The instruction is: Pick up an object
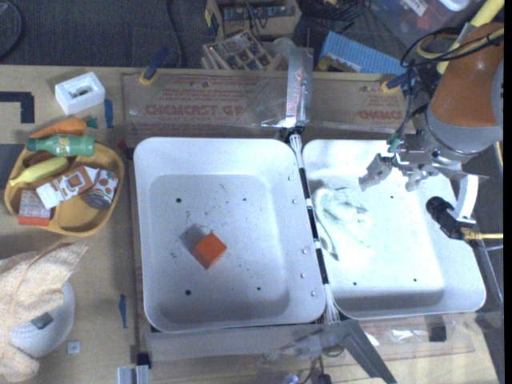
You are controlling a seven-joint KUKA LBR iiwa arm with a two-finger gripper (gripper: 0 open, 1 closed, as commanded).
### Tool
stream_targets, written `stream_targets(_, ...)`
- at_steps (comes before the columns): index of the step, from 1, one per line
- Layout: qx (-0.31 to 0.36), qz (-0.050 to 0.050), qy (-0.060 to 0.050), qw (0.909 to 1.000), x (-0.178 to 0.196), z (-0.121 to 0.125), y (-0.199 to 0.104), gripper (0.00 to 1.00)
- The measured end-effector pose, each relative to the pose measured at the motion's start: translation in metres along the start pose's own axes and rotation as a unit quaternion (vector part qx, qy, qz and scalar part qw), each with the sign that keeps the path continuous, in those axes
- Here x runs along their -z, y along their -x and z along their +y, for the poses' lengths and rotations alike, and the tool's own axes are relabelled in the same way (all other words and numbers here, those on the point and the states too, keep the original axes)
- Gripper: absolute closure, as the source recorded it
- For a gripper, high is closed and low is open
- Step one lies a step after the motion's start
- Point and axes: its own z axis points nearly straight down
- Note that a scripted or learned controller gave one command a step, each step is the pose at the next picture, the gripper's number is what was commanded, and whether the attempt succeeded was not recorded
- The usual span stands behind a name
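You have the arm (468, 94) reaching in from the right, its orange band sitting above the far edge of the right bin (448, 294). The claw (394, 174) hangs over the upper part of that bin, near its back wall. Its two grey fingers (373, 172) stand apart, with bare white bin floor showing between them, and nothing is clamped there.

The thing for you to pick, an orange block (210, 250), lies in the left bin (160, 174), a little left of that bin's middle and towards the near side. It rests on the floor with a grey shadow just beside it on its upper left. It is well apart from the claw, with the ridge between the two bins lying between them.

On the floor of the right bin you can see a crumpled clear plastic wrap (342, 210), below and to the left of the claw and not touching it.

Off to the left of the bins sits a yellow bowl (88, 222) holding toy food and small packets, among them a green bottle (66, 145). A small white box (80, 92) stands on the bench behind the bowl
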Motion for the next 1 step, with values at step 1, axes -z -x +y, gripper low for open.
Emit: stream_targets(1,-0.051,-0.001,0.003,0.9987,0.0151,0.0151,0.0553,0.00)
